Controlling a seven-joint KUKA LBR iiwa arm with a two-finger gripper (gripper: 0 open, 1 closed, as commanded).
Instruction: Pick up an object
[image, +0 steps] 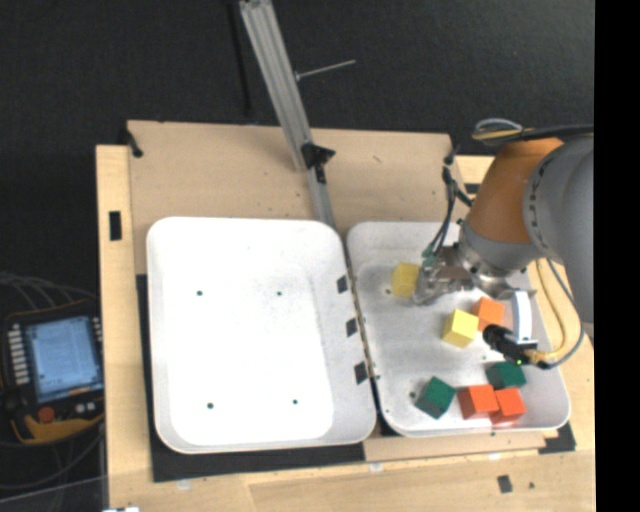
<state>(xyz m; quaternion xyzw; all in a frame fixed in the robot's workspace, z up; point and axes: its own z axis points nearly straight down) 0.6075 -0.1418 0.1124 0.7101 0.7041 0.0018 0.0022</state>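
So the arm's reaching in from the right and the gripper (428, 284) is low over the right bin (400, 240), probably lining up on the yellow block (405, 280) just to its left. Touching or just beside, can't tell, and same for whether it's open or closed. The other blocks sit nearer and to the right, so this one's the easy target.
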